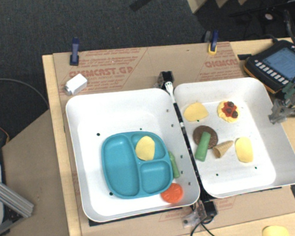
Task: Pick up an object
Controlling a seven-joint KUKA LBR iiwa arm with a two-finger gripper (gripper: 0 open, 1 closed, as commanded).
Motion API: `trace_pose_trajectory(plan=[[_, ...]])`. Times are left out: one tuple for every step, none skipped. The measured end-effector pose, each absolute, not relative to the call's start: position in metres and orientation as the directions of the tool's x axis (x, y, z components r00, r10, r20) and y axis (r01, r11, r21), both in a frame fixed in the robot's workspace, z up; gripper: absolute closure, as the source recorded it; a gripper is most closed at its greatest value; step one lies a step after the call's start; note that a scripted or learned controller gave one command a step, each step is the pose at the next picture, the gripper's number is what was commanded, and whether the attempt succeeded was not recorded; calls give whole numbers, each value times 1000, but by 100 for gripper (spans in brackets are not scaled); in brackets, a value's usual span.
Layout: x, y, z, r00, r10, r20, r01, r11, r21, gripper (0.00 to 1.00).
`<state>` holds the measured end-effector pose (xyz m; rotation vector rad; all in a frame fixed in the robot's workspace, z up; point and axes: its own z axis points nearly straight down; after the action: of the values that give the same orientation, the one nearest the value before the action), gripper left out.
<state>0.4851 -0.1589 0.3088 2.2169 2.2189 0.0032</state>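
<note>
Gripper hangs at the far-right rim of the right-hand bin, over its edge and touching none of the toys; whether it is spread or pressed together cannot be told at this size. Nearest to it, toward the view's left, lies a small tart with red berries, and just below that a yellow lemon-shaped piece. Farther from the gripper in the same bin are a tan cone, a green cylinder leaning on a brown disc, and a flat yellow piece. Well apart from the gripper, in the left-hand bin, a teal divided tray holds a yellow oval; a green strip lies along the tray's gripper-side edge and an orange-red ball sits at its near corner.
</note>
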Motion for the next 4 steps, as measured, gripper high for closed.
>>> trace_pose_trajectory(plan=[[480, -134, 491, -2, 1000, -5, 1000, 3, 20, 100], [479, -139, 393, 1, 1000, 2, 1000, -1, -8, 100], [479, -184, 507, 4, 1000, -7, 1000, -4, 15, 100], [479, -191, 399, 2, 1000, 3, 1000, -2, -10, 100]])
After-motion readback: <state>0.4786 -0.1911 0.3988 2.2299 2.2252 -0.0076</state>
